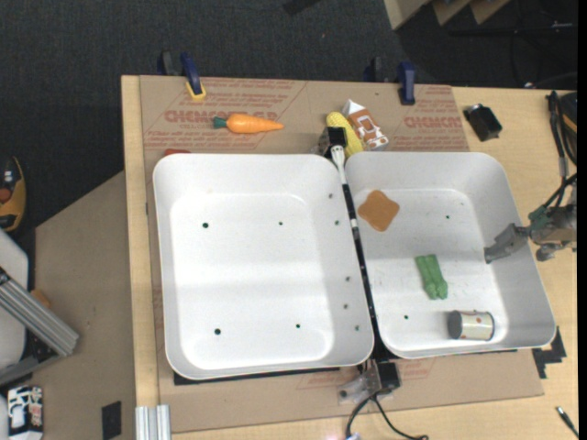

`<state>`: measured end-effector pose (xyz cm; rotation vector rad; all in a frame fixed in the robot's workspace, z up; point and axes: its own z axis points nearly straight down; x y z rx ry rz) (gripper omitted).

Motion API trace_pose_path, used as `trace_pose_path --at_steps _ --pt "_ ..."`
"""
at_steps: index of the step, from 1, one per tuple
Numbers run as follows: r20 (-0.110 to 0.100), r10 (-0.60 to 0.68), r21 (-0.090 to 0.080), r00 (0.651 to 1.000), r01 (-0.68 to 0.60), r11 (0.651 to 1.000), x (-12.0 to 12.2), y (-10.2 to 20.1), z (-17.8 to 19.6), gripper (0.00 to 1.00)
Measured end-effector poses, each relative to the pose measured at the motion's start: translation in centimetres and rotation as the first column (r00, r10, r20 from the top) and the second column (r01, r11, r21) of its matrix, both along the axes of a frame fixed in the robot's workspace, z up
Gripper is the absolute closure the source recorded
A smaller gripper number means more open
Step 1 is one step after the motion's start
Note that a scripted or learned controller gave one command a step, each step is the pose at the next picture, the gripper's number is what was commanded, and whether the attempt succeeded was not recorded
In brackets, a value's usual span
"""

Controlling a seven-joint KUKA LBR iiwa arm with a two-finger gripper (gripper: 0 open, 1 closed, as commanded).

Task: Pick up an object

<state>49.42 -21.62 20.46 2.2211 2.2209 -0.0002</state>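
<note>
The table [138,154] carried two white bins; the left bin [257,264] sat beside the right bin [440,255], and the pincer [506,243] hung at the right bin's right rim, grip state unclear. In the right bin, well left of the pincer, lay an orange-brown flat piece [378,210], nearer it a green block [431,276], and below it a small silver can [470,324] on its side. A toy carrot [246,125] lay on the table behind the left bin.

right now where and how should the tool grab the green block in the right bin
Grip the green block across its narrow width at mid-length, coming straight down from above. It lies flat, its long axis running roughly up and down the view, with bare bin floor on both long sides, so the fingers likely have room.
</note>
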Motion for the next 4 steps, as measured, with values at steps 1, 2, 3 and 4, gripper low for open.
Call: trace_pose_path --at_steps 1,2,3,4 --pt "-0.005 0.002 0.004 1.0 -0.002 1.0 -1.6 5.3 -12.5 0.0" --pt "0.006 0.003 -0.002 1.0 -0.003 1.0 6.5 3.6 -11.9 0.0" --pt "0.003 0.001 -0.002 1.0 -0.001 1.0 6.2 3.6 -10.9 1.0" --pt "0.01 0.012 0.004 1.0 -0.012 1.0 5.5 14.6 -1.4 1.0"
